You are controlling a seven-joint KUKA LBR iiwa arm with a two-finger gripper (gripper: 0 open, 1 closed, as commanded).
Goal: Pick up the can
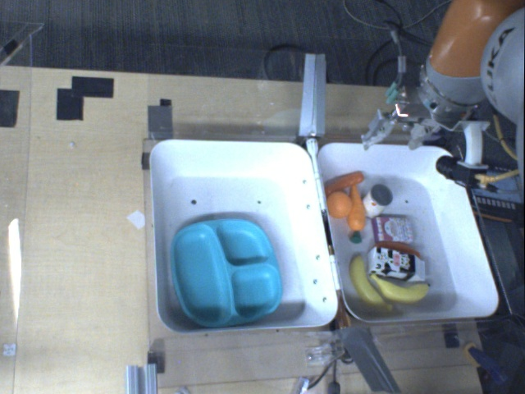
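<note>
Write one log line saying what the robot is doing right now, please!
phase: before grasp | hand: open, above right bin's far rim | can: in right bin, not held | near can: carrot, orange

No text, brand, number or sign can be read anywhere. The carton [390,261] in the right bin [472,245] has a black-and-white patterned face, but no letters resolve on it. The maroon packet [394,230] just behind it carries a pale label patch, too blurred to make out any wording. The can [379,196], lying near the bin's back wall, turns a round grey end to the camera, and nothing legible appears on it. The black blocks [82,97] stuck on the worktop [74,220] at far left are plain shapes, not characters.
</note>
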